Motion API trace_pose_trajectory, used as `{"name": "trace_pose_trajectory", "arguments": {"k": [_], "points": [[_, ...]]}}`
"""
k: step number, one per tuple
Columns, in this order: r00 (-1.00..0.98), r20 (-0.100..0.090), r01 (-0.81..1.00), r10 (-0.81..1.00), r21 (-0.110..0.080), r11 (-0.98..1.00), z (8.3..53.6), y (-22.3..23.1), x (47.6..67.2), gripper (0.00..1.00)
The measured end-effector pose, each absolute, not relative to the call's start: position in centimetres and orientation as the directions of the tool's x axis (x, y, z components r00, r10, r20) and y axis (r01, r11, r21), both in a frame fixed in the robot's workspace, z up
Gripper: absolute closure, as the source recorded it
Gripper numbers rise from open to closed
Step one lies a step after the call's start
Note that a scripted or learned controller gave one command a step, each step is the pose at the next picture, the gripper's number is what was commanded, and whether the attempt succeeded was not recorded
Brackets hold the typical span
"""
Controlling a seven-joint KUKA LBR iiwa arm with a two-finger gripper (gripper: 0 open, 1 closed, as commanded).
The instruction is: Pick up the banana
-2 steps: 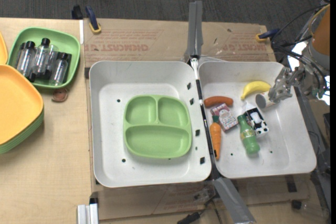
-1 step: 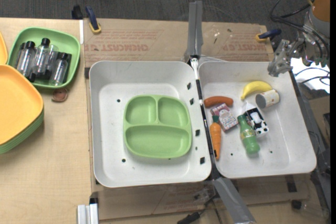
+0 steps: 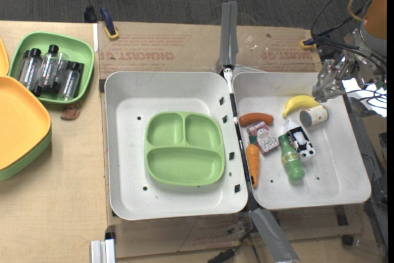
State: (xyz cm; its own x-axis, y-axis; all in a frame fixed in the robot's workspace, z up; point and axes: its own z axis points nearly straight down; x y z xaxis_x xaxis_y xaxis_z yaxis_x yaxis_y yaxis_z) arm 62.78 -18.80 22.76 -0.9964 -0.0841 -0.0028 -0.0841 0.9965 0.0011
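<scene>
Banana (image 3: 298, 104) lies far in the right bin (image 3: 345, 188), claw (image 3: 327, 87) just beside it, grip state untellable; next: descend and grasp.

Metal gripper (image 3: 327, 84), orange band above wrist, blk/yellow cables.

Green tray (image 3: 184, 149), carrot (image 3: 253, 164), sausage (image 3: 255, 119)

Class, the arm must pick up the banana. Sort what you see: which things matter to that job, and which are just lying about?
Matter: banana; gripper just right of it; right bin.

Lying about: sausage, carrot, green bottle, green divided plate, left bin.
</scene>
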Motion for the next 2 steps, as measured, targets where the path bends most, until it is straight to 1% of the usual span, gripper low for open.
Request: {"name": "trace_pose_trajectory", "arguments": {"k": [1,2], "points": [[-0.996,-0.008,-0.089,-0.089,0.000,0.996,25.1,-17.7,65.5,1.00],[-0.959,-0.005,-0.282,-0.282,0.000,0.959,21.1,-18.8,66.0,1.00]]}}
